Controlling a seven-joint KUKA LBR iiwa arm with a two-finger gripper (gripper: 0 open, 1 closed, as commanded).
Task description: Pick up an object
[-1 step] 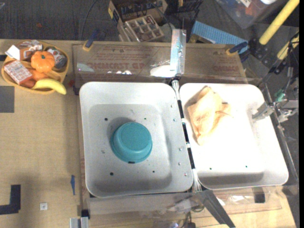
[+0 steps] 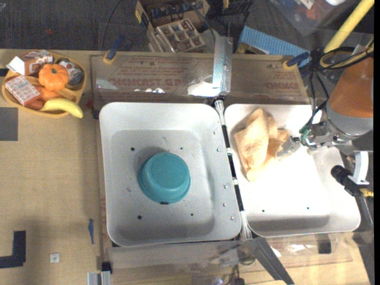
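far left, one basket of toy food (image 2: 41, 85) sits off the bins. left bin (image 2: 119, 218): one teal bowl (image 2: 165, 177), upside down. right bin (image 2: 309, 215): one tan cloth bag (image 2: 255, 142), crumpled at the upper left. claw (image 2: 289, 147) touches the bag's right edge; cannot tell its opening. advice: bite a raised fold, lift straight, slowly.

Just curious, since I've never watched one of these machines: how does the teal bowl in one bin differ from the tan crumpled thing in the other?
The teal bowl is round and smooth; the tan crumpled thing is irregular and creased. The bowl sits mid-floor in the left bin; the tan thing lies in the right bin, toward its upper left. The bowl sits alone, while the gripper is right beside the tan thing. Both rest in shallow white bins.
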